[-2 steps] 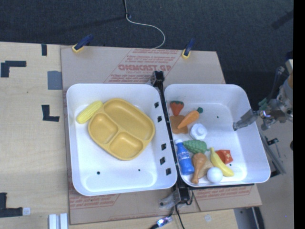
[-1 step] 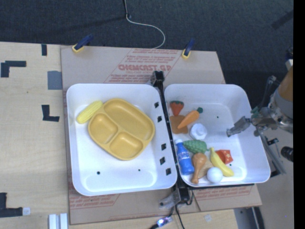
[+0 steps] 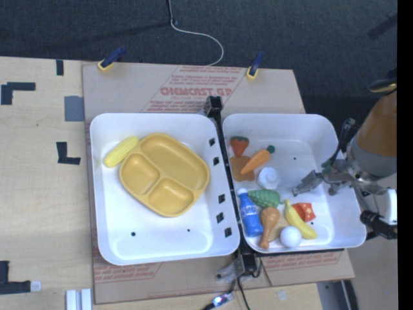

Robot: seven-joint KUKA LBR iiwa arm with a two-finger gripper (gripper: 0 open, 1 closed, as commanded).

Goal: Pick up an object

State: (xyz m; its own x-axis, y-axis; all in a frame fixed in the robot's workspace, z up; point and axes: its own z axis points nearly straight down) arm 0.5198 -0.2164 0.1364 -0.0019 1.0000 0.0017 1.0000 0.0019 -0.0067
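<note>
My gripper [image 3: 304,185] hangs over the right side of the right bin [image 3: 326,131], pointing left, open with nothing between its fingers. The toys lie to its left and below it. A red packet [image 3: 304,210] and a yellow banana [image 3: 299,223] are nearest, just below the fingertips. Farther left are a white round piece [image 3: 268,177], a green vegetable [image 3: 264,197], an orange carrot [image 3: 256,161], a red strawberry [image 3: 239,145], a blue bottle [image 3: 249,214], a drumstick [image 3: 270,223] and a white egg [image 3: 290,236].
The left bin [image 3: 106,237] holds a yellow divided plate [image 3: 164,173] and a corn cob [image 3: 120,151] at its upper left. A black hinge strip [image 3: 221,173] separates the bins. The arm's orange band [image 3: 382,129] stands at the right edge. Bare bin floor lies around the gripper.
</note>
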